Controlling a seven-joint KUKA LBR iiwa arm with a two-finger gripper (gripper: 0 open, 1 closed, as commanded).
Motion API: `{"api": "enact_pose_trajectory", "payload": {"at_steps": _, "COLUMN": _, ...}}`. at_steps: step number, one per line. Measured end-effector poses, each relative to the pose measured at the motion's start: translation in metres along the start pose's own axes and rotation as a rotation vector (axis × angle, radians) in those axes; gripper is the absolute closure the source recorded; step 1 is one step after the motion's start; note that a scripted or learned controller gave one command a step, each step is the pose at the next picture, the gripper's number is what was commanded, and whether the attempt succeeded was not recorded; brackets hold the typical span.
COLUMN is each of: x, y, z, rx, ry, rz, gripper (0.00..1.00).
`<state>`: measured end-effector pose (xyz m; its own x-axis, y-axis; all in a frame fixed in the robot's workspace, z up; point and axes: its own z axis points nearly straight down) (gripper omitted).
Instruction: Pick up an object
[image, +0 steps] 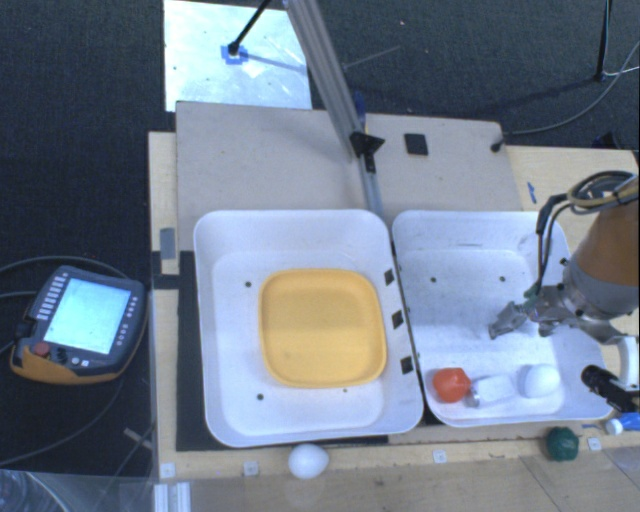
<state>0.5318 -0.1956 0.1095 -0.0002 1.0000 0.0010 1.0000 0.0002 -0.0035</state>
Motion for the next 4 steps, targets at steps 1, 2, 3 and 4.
{"api": "enact_pose_trajectory", "payload": {"at_steps": 1, "x": -0.001, "y": 0.001, "z": -0.013, "rx": -0.005, "ry": -0.002, "rz": 0.0, "gripper": 1.0}}
{"api": "enact_pose_trajectory", "payload": {"at_steps": 2, "x": -0.007, "y": 0.003, "z": -0.074, "rx": -0.009, "ry": -0.003, "rz": 0.0, "gripper": 1.0}}
{"api": "enact_pose_trajectory", "payload": {"at_steps": 3, "x": -0.013, "y": -0.003, "z": -0.133, "rx": -0.009, "ry": -0.003, "rz": 0.0, "gripper": 1.0}}
{"api": "enact_pose_trajectory", "payload": {"at_steps": 4, "x": -0.013, "y": -0.002, "z": -0.186, "rx": -0.009, "ry": -0.003, "rz": -0.001, "gripper": 1.0}}
